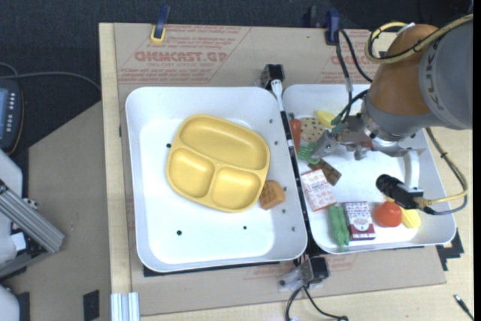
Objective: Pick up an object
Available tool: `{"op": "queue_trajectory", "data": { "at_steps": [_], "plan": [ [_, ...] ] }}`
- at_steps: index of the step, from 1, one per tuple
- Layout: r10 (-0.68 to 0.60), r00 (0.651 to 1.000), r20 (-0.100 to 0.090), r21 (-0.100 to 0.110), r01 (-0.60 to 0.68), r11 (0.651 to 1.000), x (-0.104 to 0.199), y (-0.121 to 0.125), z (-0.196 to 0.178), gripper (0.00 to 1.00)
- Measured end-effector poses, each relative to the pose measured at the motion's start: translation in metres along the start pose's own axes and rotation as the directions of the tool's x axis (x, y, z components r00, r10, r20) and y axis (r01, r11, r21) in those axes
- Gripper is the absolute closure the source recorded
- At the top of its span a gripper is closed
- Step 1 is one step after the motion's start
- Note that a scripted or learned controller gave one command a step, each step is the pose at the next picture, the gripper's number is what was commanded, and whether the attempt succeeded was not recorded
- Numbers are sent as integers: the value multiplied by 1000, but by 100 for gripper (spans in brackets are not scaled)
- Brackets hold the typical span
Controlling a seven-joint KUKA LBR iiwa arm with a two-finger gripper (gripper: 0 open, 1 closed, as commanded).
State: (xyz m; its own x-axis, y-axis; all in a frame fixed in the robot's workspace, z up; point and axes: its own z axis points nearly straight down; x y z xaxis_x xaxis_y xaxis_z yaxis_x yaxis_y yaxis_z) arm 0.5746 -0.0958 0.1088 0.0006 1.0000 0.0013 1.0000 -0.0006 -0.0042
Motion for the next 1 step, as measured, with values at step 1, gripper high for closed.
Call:
{"op": "queue_trajectory", "data": {
  "at_steps": [1],
  "plan": [
    [0,1000,-2,-7,0,1000,1,3,20,0]
  ]
}}
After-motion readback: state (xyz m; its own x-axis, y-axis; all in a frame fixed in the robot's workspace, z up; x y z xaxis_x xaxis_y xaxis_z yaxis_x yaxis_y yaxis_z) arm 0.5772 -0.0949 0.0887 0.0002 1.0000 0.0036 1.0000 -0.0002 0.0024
